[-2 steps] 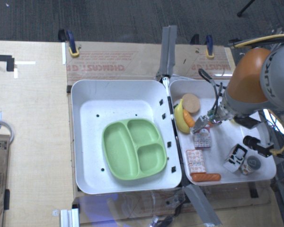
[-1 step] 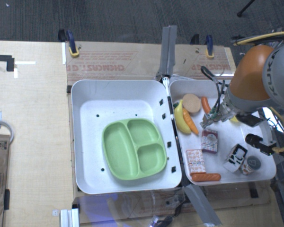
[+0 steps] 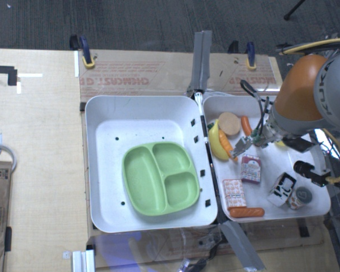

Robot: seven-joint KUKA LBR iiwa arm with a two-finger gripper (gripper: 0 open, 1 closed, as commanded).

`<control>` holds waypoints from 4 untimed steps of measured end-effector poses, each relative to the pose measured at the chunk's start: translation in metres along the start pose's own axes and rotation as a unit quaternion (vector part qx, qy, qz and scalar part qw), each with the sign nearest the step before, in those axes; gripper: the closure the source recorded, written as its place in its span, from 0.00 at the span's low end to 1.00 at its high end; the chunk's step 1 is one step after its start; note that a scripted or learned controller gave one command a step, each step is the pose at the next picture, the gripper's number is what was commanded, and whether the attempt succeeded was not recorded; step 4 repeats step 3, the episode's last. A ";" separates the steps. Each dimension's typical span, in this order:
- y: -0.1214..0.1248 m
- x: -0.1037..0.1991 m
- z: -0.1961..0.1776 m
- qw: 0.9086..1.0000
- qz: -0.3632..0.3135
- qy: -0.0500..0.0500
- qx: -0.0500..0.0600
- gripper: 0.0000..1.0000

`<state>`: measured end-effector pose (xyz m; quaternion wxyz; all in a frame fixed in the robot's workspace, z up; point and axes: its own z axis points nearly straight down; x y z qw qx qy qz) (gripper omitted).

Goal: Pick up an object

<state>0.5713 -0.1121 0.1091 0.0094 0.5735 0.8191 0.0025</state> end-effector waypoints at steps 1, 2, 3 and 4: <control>0.003 -0.009 0.006 0.998 0.061 0.006 0.008 0.00; -0.061 0.008 0.017 1.000 -0.021 0.007 0.008 0.00; -0.012 0.004 0.017 1.000 0.023 0.006 0.008 0.00; -0.012 0.004 0.017 1.000 0.023 0.006 0.008 0.00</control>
